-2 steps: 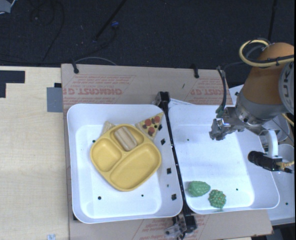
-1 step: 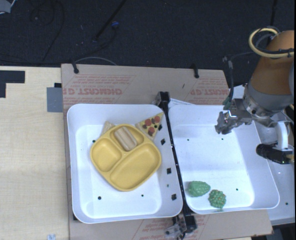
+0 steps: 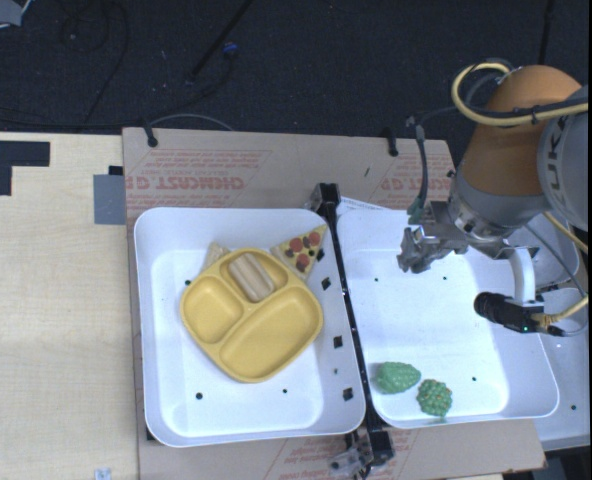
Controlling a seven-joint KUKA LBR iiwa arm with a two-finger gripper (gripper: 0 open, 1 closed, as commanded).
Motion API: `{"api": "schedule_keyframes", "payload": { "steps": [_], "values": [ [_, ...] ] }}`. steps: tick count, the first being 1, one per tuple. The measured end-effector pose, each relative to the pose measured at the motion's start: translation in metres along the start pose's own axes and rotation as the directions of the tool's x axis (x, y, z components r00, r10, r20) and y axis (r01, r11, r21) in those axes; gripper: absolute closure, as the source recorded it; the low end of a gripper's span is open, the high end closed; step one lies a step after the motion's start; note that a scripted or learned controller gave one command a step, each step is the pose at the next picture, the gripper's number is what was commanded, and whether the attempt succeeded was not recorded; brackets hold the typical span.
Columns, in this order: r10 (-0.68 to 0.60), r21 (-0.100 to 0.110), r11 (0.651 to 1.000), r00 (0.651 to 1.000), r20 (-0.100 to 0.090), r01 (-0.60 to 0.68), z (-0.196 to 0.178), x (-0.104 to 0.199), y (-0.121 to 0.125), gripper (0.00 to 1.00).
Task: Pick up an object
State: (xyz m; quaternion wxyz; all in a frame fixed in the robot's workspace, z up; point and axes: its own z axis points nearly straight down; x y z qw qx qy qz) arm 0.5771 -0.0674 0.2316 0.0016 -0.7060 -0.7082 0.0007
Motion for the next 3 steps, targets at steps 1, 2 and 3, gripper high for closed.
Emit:
{"api": "schedule_keyframes", "payload": {
  "steps": [1, 2, 3],
  "values": [
    [-0.002, 0.001, 1.0, 1.0, -0.001, 0.002, 0.003, 0.06, -0.002, 1.0],
    [-0.001, -0.001, 1.0, 1.0, 0.0, 0.001, -0.001, 0.114, 0.015, 1.0],
    [-0.002, 0.0, 1.0, 1.0, 0.001, 0.002, 0.001, 0.174, 0.012, 1.0]
  ]
}}
